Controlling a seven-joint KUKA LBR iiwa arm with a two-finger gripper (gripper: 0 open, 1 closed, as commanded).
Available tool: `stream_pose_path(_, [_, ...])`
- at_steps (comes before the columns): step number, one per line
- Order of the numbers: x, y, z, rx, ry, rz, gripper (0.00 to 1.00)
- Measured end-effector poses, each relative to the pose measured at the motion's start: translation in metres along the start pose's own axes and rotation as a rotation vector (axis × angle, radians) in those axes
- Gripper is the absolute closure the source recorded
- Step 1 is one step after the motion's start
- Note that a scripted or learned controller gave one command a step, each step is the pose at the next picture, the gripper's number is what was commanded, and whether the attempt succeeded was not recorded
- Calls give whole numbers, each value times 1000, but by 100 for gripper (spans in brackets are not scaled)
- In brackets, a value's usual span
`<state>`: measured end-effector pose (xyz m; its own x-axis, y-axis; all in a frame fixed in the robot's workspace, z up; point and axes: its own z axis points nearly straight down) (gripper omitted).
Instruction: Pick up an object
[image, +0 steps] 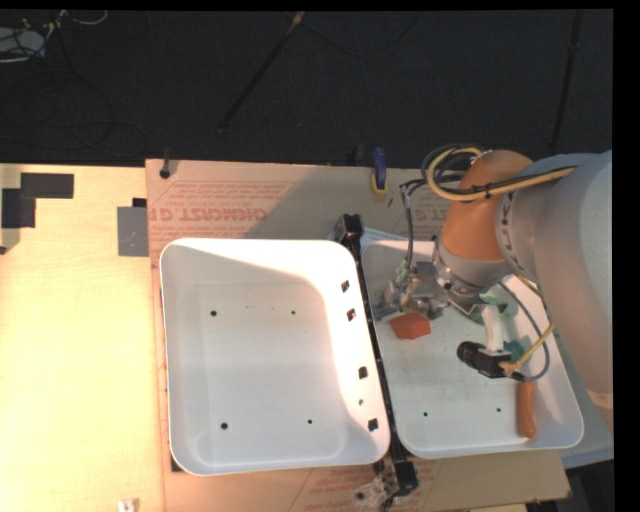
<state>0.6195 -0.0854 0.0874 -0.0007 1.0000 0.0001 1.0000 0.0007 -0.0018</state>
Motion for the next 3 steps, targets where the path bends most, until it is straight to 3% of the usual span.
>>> stream_pose_path(1, [0, -1, -10, 3, 0, 0, 100])
stream_pose_path(2, [7, -5, -106, -9, -1, -1, 100])
stream_pose_path(3, [3, -73, -136, 2, 1, 3, 100])
